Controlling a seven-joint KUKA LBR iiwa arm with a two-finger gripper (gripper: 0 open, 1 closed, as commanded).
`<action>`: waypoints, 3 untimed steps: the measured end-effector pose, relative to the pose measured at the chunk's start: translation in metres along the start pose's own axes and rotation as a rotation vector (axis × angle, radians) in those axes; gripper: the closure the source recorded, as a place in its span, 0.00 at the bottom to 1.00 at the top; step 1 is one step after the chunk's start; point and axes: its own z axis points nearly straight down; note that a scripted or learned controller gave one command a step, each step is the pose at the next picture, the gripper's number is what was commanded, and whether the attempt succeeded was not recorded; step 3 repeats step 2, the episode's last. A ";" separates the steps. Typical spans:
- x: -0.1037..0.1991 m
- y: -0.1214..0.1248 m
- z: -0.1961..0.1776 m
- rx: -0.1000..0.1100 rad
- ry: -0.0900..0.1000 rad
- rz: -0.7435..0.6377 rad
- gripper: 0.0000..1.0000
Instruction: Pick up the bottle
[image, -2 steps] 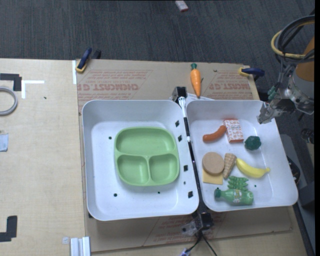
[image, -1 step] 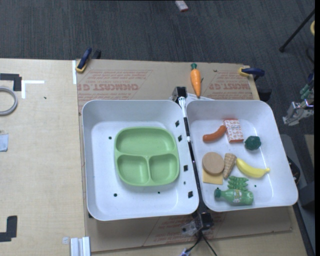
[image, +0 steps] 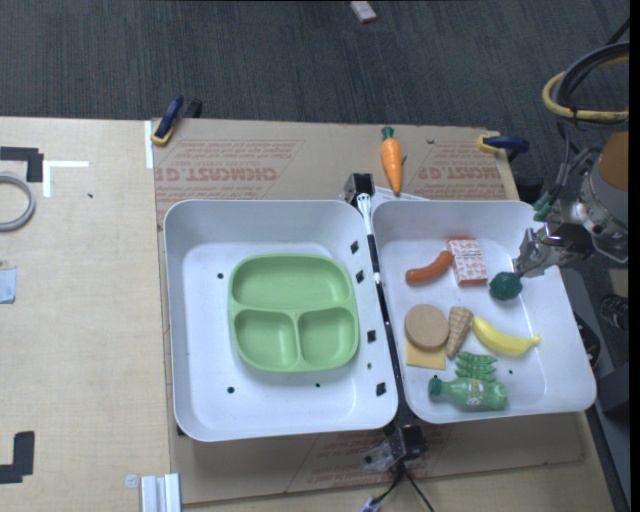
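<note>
A green bottle (image: 470, 391) lies on its side near the front edge of the right bin (image: 560, 395), its cap end pointing left. My gripper (image: 531, 256) hangs over the bin's right side, just above and right of a dark green broccoli piece (image: 505, 287). It is well behind the bottle, and nothing shows between its fingers.
The right bin also holds a sausage (image: 430, 268), a red-and-white box (image: 467, 262), a round cookie (image: 427, 324) on a cheese slice, an ice-cream cone (image: 458, 329) and a banana (image: 505, 338). A green divided plate (image: 295, 312) sits in the left bin. A carrot (image: 390, 158) lies behind the bins.
</note>
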 end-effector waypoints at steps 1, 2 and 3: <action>-0.003 -0.055 0.023 0.002 0.001 0.266 1.00; 0.012 -0.057 0.039 0.002 0.001 0.408 1.00; 0.012 -0.057 0.039 0.002 0.001 0.408 1.00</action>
